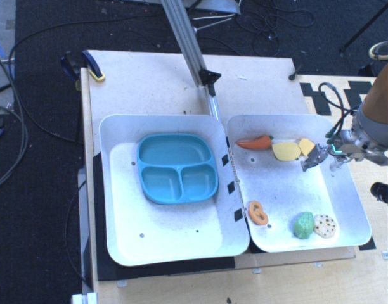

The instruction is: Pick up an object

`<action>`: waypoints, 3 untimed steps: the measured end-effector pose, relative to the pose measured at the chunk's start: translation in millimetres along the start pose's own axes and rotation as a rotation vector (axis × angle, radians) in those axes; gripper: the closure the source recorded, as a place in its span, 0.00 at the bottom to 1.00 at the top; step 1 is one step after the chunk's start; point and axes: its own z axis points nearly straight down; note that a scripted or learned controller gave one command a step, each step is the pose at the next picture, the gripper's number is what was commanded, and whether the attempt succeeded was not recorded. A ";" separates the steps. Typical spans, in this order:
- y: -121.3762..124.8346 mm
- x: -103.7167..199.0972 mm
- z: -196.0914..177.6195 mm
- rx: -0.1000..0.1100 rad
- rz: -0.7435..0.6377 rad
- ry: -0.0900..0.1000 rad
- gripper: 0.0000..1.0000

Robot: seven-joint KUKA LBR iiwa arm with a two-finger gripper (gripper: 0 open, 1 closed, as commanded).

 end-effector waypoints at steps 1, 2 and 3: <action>1.1 -0.1 -1.6 -0.004 -0.001 -0.001 0.00; -7.6 -1.5 54.6 -0.002 0.001 0.000 0.00; -6.7 -1.2 104.7 -0.005 0.000 -0.001 0.00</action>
